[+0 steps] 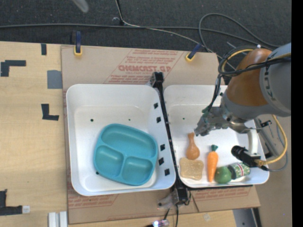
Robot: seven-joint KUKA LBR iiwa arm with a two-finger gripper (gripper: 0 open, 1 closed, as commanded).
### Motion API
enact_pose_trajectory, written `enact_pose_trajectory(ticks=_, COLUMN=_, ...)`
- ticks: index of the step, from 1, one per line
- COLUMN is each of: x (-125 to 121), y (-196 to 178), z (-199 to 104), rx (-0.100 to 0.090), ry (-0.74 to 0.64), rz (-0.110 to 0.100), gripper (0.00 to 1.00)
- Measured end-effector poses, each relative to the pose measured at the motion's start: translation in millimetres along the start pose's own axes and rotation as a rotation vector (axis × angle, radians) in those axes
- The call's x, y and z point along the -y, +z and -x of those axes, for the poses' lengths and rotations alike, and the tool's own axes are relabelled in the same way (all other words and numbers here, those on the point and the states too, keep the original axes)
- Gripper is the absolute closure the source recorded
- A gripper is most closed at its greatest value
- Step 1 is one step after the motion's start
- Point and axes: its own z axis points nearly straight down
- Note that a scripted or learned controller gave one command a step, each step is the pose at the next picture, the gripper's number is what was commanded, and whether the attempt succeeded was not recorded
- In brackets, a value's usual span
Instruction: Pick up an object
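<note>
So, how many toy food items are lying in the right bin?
4 visible: a chicken drumstick, a slice of bread below it, a carrot beside them, and a green fruit at the carrot's lower right. The arm may hide more.

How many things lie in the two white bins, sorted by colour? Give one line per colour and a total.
Blue: 1, the divided plate in the left bin.
Brown or tan: 2, the chicken drumstick and the bread slice.
Orange: 1, the carrot.
Green: 2, the lime and the bottle.
Total: 6
</note>
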Motion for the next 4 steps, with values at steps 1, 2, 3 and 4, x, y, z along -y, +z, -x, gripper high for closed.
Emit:
enact_pose_trajectory(ticks=1, x=-5.4, y=-43.2, z=-1.4, rx=0.001, ry=0.000, rz=0.001, gripper=1.00)
enact_pose_trajectory(ticks=2, x=-7.4, y=-88.7, z=-8.9, rx=0.001, ry=-0.001, rz=0.002, gripper=1.00)
enact_pose_trajectory(ticks=3, x=-14.8, y=-71.6, z=-62.5, rx=-0.001, ry=-0.005, rz=-0.005, gripper=1.00)
enact_pose_trajectory(ticks=4, x=-35.1, y=-73.3, z=-114.8, rx=-0.002, ry=-0.006, rz=-0.003, gripper=1.00)
